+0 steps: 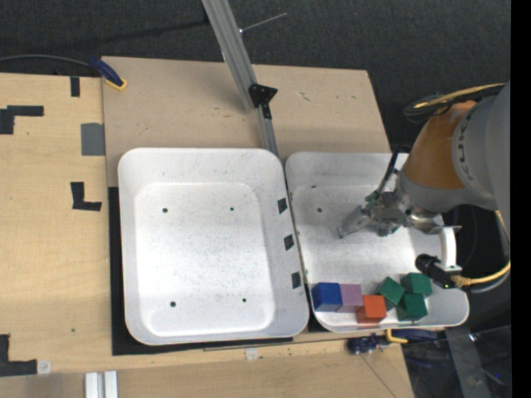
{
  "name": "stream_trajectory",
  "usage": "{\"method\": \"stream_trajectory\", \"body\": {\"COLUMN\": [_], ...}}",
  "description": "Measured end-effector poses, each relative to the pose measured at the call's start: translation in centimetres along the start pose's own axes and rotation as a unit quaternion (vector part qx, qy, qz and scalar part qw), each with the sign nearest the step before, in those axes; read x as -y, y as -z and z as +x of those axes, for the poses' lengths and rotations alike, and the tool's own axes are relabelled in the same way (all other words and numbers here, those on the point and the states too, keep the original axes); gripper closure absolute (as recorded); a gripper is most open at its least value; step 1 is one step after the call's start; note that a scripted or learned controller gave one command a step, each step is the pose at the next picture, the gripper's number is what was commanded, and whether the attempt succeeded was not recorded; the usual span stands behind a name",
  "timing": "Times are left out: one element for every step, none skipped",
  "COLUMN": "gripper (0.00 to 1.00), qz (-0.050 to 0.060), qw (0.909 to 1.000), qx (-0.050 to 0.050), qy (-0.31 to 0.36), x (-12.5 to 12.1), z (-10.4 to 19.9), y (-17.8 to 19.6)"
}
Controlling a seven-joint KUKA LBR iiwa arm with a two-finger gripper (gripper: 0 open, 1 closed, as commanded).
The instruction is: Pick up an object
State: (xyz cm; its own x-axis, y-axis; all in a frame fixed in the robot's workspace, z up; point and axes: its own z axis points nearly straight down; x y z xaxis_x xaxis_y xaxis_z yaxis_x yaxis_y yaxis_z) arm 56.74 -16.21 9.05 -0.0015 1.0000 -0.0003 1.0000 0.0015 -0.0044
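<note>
Several small blocks lie along the front edge of the right bin (332,177): a blue cube (327,295), a pale purple block (351,295), an orange block (373,307) and three green blocks (411,305) clustered at the front right corner. My gripper (347,227) hangs over the bare middle of the right bin, pointing toward the left, well behind the blocks. No block is at its tip.
The left bin (133,181) sits beside the right one, and their rims meet in the middle. A slanted metal pole (241,52) runs from the top of the view down to the bins' shared back corner. Wooden bench surface surrounds both bins.
</note>
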Motion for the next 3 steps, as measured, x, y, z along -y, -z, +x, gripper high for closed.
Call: {"method": "stream_trajectory", "body": {"gripper": [1.00,1.00,1.00], "qz": [0.000,-0.003,-0.004], "qw": [1.0000,1.0000,1.0000], "qx": [0.000,0.000,0.000], "qy": [0.001,0.000,0.000], "x": [0.0,0.4,0.4], "z": [0.1,0.2,0.0], "y": [1.1,5.4,9.7]}}
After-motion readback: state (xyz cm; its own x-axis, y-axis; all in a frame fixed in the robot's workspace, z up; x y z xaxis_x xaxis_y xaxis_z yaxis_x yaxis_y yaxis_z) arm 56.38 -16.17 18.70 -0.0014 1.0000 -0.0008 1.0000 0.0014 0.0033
